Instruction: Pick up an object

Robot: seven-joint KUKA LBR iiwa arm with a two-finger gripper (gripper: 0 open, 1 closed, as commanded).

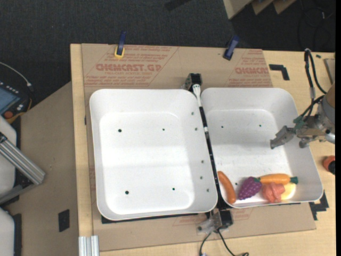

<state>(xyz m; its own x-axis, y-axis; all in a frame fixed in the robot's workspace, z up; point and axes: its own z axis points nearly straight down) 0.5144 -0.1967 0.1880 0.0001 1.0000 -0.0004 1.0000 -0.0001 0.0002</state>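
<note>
Toy foods lie along the front wall of the right bin (250, 103): an orange sausage-shaped piece (226, 187), a purple bunch of grapes (249, 188), a carrot (277, 178), a red piece (271, 192) and a pale yellow piece (288, 192). My gripper (292, 141) hangs over the right side of this bin, behind the carrot and apart from every toy. It is open, with nothing between its fingers.
The left bin (101, 143) sits beside the right one, with a black divider strip (205, 137) between them. Both rest on a cardboard sheet (160, 63) held by clamps at the back. Cables (311, 73) run along the right edge.
</note>
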